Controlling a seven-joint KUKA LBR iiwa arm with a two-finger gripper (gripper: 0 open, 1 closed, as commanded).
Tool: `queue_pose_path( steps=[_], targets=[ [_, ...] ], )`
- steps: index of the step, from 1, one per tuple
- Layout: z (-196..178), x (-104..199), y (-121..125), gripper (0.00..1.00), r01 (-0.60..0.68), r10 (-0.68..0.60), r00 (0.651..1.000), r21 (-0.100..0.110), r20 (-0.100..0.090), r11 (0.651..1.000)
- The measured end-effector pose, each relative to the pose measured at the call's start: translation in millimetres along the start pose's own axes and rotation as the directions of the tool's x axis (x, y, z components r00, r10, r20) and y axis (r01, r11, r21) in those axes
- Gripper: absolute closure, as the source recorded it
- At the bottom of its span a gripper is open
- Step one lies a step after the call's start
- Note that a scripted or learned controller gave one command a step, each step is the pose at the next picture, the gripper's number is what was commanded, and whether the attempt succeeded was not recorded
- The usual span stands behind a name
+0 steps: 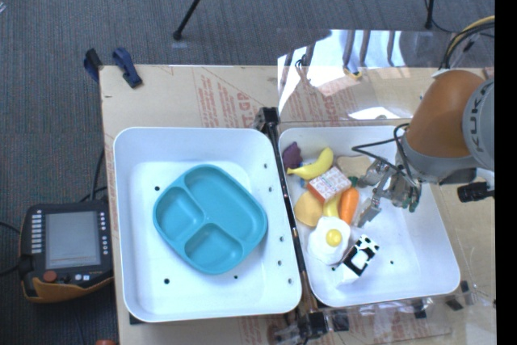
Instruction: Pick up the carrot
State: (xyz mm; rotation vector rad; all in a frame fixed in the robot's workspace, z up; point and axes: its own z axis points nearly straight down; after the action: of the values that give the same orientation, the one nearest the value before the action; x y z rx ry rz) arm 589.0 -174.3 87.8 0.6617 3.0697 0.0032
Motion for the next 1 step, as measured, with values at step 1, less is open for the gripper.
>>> queue_pose_path(
  steps=[1],
  targets=[
    [-10.8, -0.9, 2.5, 1.00, 0.006, -0.006, 1.000, 0.000, 0.002, 1.000]
  ],
)
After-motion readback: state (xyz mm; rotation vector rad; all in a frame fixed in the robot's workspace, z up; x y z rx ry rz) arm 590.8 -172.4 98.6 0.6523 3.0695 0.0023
